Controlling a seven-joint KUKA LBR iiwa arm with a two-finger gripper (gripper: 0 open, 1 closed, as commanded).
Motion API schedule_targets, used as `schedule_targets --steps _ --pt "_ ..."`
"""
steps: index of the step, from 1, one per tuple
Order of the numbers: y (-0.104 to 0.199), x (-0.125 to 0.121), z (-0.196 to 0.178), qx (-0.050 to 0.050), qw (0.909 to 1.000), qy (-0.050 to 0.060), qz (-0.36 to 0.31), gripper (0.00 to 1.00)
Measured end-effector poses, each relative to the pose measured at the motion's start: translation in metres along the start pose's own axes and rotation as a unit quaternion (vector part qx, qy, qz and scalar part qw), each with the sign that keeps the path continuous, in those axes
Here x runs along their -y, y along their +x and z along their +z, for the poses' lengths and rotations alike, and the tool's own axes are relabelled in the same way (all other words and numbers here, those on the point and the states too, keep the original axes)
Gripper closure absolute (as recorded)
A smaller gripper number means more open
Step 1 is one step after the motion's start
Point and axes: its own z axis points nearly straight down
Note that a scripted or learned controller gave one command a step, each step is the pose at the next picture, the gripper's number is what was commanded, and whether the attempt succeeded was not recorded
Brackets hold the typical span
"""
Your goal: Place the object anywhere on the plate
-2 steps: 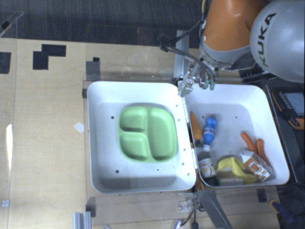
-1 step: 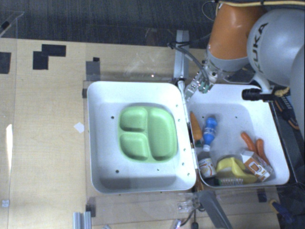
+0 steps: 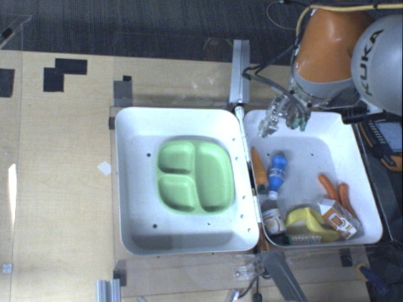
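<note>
Hovers over the far corner of the right bin [image 3: 371,231]: gripper [image 3: 275,123], nothing visibly between its fingers, opening impossible to judge. Best to drop straight over 1 loose item, say the blue bottle [image 3: 276,172] just nearer than the gripper, then carry it left to the green plate [image 3: 195,175] in the other bin.

Both bins look like smooth white plastic with a faint sheen: the left bin [image 3: 129,187] and the right bin [image 3: 359,168]. The green plate [image 3: 195,175] in the left bin appears as moulded plastic, smooth and softly glossy, with three compartments. The bench [image 3: 63,187] at the left of the frame reads as pale wood grain under a clear, reflective sheet. At the upper right, the arm [image 3: 327,39] shows a glossy orange shell and a smooth grey casing. The gripper [image 3: 286,115] looks like bare, shiny metal. The blue bottle [image 3: 276,172] seems glossy plastic. The yellow object [image 3: 308,221] at the lower right appears matt.
</note>
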Motion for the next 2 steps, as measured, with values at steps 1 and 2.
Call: schedule_targets --steps 1,2 --pt "0.071 -0.038 0.027 -0.001 0.9998 0.000 -0.022 1.00" --pt "0.013 0.075 -0.018 0.001 0.9941 0.000 -0.108 1.00"
